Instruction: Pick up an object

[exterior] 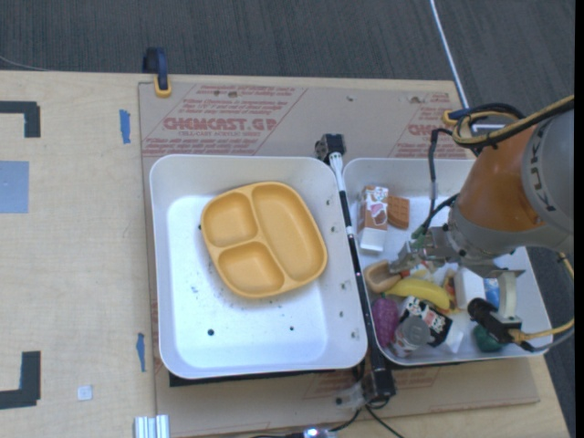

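Lying lower right of frame, banana (422,290) long axis runs left-right, just below tool (408,261); tool's grip state cannot be told.

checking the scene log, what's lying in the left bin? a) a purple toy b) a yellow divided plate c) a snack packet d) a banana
b, the yellow divided plate lies in the left bin, while the banana and snack packet are in the right bin.
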You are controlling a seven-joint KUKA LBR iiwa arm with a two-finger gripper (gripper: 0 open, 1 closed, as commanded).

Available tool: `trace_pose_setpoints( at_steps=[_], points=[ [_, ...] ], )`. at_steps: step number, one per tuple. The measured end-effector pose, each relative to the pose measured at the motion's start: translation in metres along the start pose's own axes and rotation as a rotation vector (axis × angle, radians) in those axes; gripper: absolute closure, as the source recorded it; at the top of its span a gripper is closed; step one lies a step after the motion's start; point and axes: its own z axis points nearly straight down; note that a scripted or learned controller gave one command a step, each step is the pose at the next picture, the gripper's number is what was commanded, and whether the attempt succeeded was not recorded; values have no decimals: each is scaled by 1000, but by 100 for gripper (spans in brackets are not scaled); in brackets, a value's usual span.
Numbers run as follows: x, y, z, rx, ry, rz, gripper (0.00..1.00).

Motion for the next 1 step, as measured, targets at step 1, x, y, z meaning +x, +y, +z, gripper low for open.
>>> trace_pose_setpoints(
  at_steps=[1],
  points=[
    [66, 35, -97, 21, 11, -5, 100]
  ],
)
